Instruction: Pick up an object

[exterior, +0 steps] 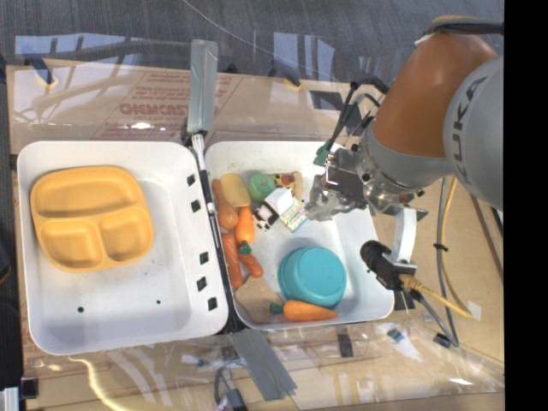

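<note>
The right bin (pixel 364 255) holds a teal bowl (pixel 312 276), a carrot (pixel 308 312) in front of it, and more orange carrots (pixel 245 226) along its left wall. A yellow-tan piece (pixel 233 192), a green item (pixel 260 183), a white and black block (pixel 276 204) and a small colourful packet (pixel 294 220) lie at the back. My gripper (pixel 319 202) hangs low over the back of this bin, just right of the packet and the block. From this angle its tip is dark and hard to read. Nothing visibly hangs from it.
In the left bin (pixel 163 289) lies a yellow divided plate (pixel 90 214). A grey divider (pixel 202 88) runs between the bins. A brown flat piece (pixel 253 296) sits left of the bowl. Black cables (pixel 390 268) hang by the right bin's right wall.
</note>
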Action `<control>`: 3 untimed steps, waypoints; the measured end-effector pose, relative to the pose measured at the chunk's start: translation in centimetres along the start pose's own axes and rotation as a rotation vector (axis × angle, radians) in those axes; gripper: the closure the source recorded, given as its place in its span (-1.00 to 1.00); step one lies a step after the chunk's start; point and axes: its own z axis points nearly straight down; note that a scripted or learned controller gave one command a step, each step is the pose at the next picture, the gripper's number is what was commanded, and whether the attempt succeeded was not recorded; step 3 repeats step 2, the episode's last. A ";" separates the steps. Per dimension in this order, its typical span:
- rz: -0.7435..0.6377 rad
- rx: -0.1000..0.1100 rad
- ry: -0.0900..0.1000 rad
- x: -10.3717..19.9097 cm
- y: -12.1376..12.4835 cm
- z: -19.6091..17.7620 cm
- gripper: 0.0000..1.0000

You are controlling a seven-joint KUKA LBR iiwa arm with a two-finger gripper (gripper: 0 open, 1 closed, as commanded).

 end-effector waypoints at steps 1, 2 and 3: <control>0.071 0.018 -0.005 -8.4 0.6 14.1 1.00; 0.473 0.016 -0.004 -2.9 0.6 17.2 1.00; 0.473 0.016 -0.004 -2.9 0.6 17.2 1.00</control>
